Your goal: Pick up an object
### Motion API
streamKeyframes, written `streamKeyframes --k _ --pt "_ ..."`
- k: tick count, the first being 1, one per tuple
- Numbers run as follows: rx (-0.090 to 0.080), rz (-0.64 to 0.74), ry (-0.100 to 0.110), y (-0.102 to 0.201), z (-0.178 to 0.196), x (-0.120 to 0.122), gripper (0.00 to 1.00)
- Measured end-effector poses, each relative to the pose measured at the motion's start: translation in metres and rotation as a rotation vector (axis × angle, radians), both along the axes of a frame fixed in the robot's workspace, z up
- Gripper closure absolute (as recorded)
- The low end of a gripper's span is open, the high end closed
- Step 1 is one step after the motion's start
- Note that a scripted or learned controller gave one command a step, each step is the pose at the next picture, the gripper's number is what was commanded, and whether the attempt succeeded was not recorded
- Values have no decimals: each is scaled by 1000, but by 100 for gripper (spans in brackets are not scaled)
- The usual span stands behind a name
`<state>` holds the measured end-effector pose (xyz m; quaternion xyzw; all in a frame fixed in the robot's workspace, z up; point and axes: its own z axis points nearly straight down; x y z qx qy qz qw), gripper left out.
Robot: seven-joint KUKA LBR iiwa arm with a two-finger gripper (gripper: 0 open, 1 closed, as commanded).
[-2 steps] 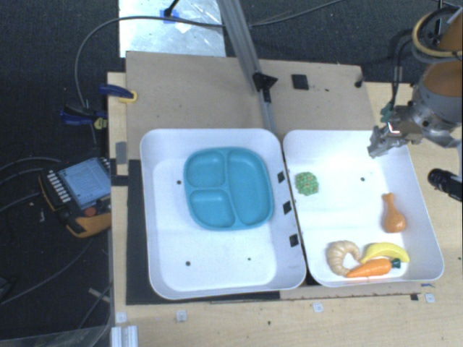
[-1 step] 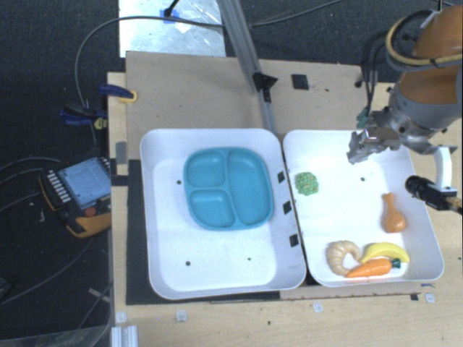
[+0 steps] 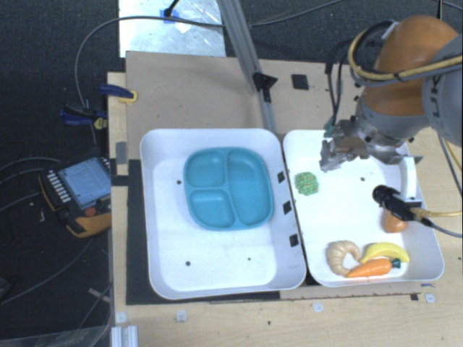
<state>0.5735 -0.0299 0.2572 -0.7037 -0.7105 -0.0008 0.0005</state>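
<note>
My gripper (image 3: 329,159) hangs over the back of the right bin (image 3: 362,194), up and to the right of a small green knobbly ball (image 3: 307,183). Nothing shows between the gripper and the bin floor. Along that bin's front edge lie a pale curled pastry-like piece (image 3: 341,254), a yellow banana (image 3: 386,251) and an orange carrot (image 3: 369,268), all close together. A tan-orange rounded object (image 3: 394,224) sits near the right wall, partly covered from above.
The left bin (image 3: 166,251) holds a blue divided plate (image 3: 228,186) toward its back. A grey pole (image 3: 242,35) slants over the bench behind the bins. The arm's bulky orange-banded wrist (image 3: 412,56) looms over the right bin's back right corner.
</note>
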Motion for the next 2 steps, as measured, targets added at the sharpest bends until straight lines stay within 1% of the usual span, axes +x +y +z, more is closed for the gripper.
streamKeyframes --k 1,2 --pt "0 0 1 40 -5 -14 100" --pt "-1 -1 0 100 -8 -29 100"
